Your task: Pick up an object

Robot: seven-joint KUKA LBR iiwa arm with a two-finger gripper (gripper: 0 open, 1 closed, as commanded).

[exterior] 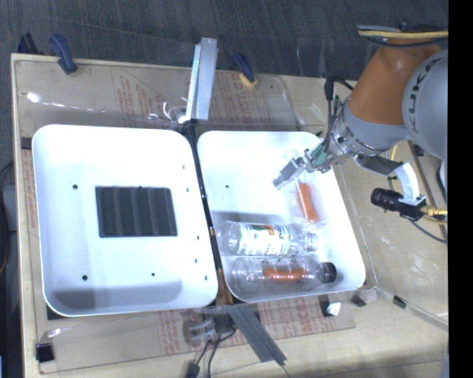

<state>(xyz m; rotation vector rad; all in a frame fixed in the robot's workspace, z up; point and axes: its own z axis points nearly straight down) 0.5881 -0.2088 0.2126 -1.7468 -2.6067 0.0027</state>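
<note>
Clear plastic bottles [272, 256], orange cylinder [307, 201]

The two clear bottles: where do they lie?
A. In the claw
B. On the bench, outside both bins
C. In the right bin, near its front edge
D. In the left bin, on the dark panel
C: both bottles lie on their sides in the right bin, near its front edge.

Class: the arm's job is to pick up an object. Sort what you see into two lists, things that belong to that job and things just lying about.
Belongs to the job:
- two-finger gripper
- orange tube-shaped item
- clear plastic bottle with white label
- clear plastic bottle with black cap
- right white bin

Just lying about:
- dark ribbed rectangular pad in left white bin
- blue clamps
</note>
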